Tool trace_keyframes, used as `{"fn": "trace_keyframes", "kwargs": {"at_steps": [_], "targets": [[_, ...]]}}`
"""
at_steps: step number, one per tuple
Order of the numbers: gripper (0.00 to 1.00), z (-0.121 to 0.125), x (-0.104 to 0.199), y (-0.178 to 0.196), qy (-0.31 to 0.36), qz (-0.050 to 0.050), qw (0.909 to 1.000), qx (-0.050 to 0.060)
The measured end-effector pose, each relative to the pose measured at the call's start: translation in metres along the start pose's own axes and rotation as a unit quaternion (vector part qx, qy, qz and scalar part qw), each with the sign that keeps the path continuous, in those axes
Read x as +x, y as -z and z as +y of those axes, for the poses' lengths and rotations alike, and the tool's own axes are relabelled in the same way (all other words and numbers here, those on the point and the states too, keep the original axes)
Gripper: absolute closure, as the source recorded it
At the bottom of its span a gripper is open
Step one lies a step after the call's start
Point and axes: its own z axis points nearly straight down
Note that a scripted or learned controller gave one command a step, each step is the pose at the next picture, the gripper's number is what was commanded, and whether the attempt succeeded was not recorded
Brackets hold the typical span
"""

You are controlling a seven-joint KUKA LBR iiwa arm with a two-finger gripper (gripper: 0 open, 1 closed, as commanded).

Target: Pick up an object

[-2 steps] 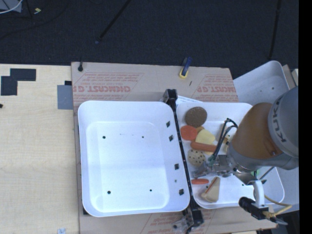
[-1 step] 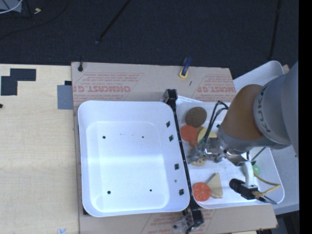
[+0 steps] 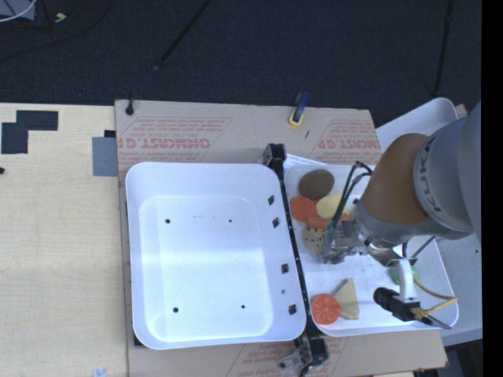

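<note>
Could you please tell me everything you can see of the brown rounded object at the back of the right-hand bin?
The brown object is a smooth, matte, rounded oval lump of even dark brown, perhaps a toy potato or bread roll, though I cannot tell which. It lies in the far part of the right bin, close to the divider between the bins. Its near edge meets an orange-red piece and a yellow piece. The gripper works lower down, apart from it.

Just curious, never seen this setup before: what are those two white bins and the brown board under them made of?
The left bin and the right bin look like smooth moulded plastic: glossy white, rounded corners, a soft sheen on the floor. The board beneath looks like matte corrugated cardboard: flat brown, with red printed lettering, probably a flattened shipping box.
</note>
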Motion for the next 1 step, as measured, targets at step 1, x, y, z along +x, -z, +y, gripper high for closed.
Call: {"fn": "trace_keyframes", "kwargs": {"at_steps": [1], "targets": [[1.00, 0.0159, -0.0433, 0.0005, 0.002, -0.002, 1.0000, -0.002]]}}
